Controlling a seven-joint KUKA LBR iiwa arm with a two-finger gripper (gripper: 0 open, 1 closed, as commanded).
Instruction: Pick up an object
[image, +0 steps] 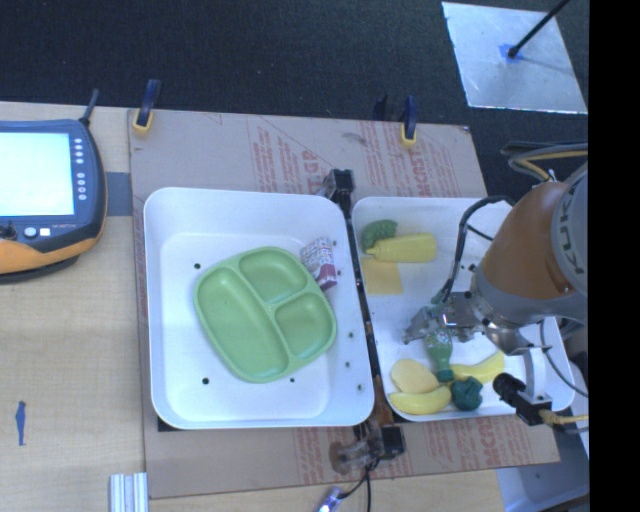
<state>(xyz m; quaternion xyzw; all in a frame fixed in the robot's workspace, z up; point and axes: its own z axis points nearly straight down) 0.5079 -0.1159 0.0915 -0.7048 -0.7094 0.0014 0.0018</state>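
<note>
At the frame's right, the arm reaches over the right bin (452, 208), its tool (437, 330) low above a small green bottle-like item (440, 352); whether the tool grips it I cannot tell. Yellow and green toy foods (400, 248) lie around it. In the left bin (175, 215) sit a green divided plate (266, 313) and a small can (321, 262).

the floor (250, 50) at the top is dark, like a black carpet. a pale square sheet (515, 55) lies on it in the top right corner, with a thin dark stick across it. the bench (60, 350) is light wood. a big brown cardboard sheet (270, 150) with red print covers much of it. small clamps (146, 106) grip the cardboard's far edge. bright light falls on everything.
</note>
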